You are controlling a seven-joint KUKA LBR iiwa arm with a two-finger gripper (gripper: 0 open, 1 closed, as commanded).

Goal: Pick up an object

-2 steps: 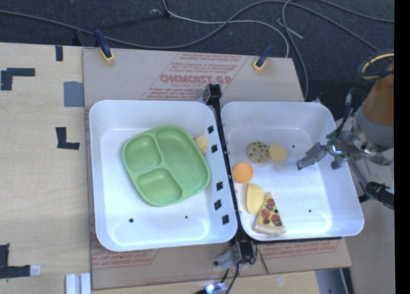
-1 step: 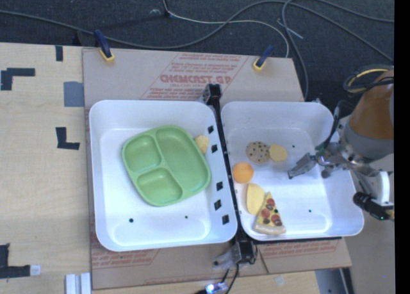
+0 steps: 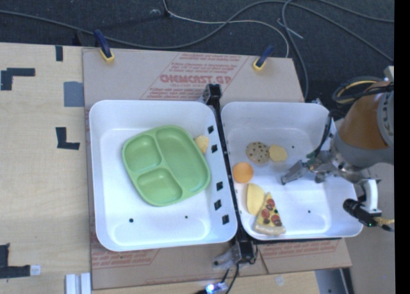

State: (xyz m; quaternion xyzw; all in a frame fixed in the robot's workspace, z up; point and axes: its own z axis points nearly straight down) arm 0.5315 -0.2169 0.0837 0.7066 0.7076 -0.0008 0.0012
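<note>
The right bin [image 3: 301, 112] holds a brown speckled cookie [image 3: 258, 152], a small yellow round piece [image 3: 278, 154], an orange ball [image 3: 242, 172], a pale yellow wedge [image 3: 254, 197] and a pizza slice [image 3: 269, 215]. My gripper [image 3: 288, 176] hangs low inside this bin, pointing left. It sits right of the orange ball and just below the yellow round piece, apart from both. Nothing shows held in it. The grey arm with its orange band [image 3: 362, 126] reaches in over the bin's right wall.
The left bin [image 3: 109, 222] carries a green divided tray [image 3: 166, 164] and a small yellow item [image 3: 202, 144] by the centre divider [image 3: 221, 158]. Cables [image 3: 192, 20] run across the dark floor behind the bench. Bare white floor lies in the right bin's lower right part.
</note>
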